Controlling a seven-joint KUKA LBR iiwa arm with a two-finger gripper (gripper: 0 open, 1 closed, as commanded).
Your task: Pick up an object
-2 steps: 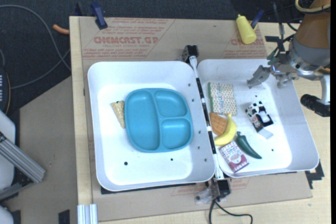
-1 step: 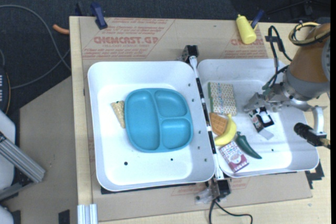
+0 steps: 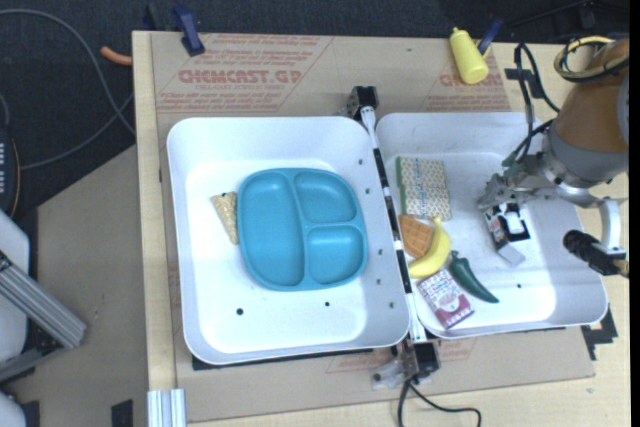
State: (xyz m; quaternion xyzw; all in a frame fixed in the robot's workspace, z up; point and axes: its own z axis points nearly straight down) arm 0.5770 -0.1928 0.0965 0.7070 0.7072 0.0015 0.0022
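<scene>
My gripper is low over the middle of the right bin, hanging from the orange-banded arm. Nothing is visible in it. Left of it, along that bin's left side, lie a dotted green-edged pad, an orange wedge, a yellow banana, a green pepper and a red packet. The pepper is the closest, a short way below and left of the gripper.
The left bin holds a blue divided plate with a tan cracker-like piece at its left edge. A yellow bottle-shaped item and a blue clamp sit on the cardboard behind the bins.
</scene>
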